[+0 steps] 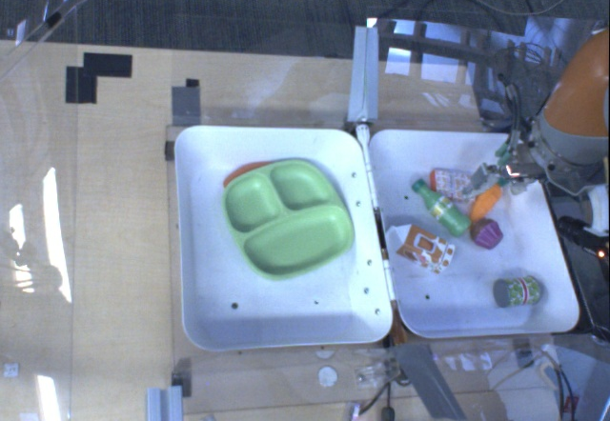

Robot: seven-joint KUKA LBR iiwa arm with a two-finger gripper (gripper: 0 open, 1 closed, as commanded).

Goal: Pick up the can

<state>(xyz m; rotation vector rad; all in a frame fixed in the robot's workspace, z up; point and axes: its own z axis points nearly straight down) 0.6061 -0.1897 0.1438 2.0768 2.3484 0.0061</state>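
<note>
Can (518,291): one, lying near-right in right bin (562,314)
Green divided plate (288,217): one, left bin (191,248)
Claw (510,170): grip cannot be told

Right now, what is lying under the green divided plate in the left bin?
An orange-red edge shows from under the green plate at its upper left. The plate covers the rest, so what it is stays unknown.

The wooden bench (105,248) bears two white bins (205,314) side by side.
</note>
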